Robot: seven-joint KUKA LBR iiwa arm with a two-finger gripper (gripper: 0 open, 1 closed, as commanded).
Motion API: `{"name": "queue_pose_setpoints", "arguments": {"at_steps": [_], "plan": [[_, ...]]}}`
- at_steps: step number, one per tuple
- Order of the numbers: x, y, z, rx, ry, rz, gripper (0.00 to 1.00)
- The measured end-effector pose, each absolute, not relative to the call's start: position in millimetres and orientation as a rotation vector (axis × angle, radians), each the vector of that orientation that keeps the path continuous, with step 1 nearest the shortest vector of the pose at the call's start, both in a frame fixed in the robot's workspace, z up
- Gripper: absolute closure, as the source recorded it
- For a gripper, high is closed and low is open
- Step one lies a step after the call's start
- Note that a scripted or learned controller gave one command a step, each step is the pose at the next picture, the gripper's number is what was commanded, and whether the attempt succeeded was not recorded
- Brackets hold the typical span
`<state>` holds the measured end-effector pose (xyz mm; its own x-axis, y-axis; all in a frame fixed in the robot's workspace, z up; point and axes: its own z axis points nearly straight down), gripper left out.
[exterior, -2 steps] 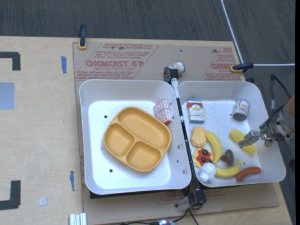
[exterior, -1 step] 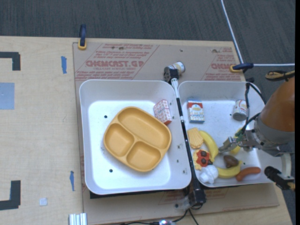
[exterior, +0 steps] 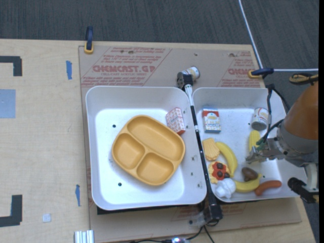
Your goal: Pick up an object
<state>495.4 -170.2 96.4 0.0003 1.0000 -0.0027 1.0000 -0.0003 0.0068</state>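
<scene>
My gripper (exterior: 254, 155) hangs low over the right bin (exterior: 233, 101), at its right side. It is just above a brown lump (exterior: 249, 173) and beside a yellow piece (exterior: 253, 139). Nothing shows in its grasp. Around it lie a long banana (exterior: 229, 157), a second banana (exterior: 247, 186), a red sausage (exterior: 268, 186), a small tin can (exterior: 260, 118) and a red and white box (exterior: 211, 121).
The left bin (exterior: 101, 103) holds a yellow divided plate (exterior: 148, 150) and a small pink patterned box (exterior: 175, 119). At the right bin's left side are an orange wedge (exterior: 210, 148), a pizza-like piece (exterior: 218, 170) and a white lump (exterior: 225, 188). The arm's orange band (exterior: 308, 114) overhangs the right rim.
</scene>
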Motion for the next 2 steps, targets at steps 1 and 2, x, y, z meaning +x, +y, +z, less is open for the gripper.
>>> {"name": "queue_pose_setpoints", "arguments": {"at_steps": [1, 2], "plan": [[480.2, -199.2, 185.7, 2.219, 2.218, 0.001, 1.0], [516.2, -42.6, 184.6, 2.218, 2.224, 0.004, 1.0]]}}
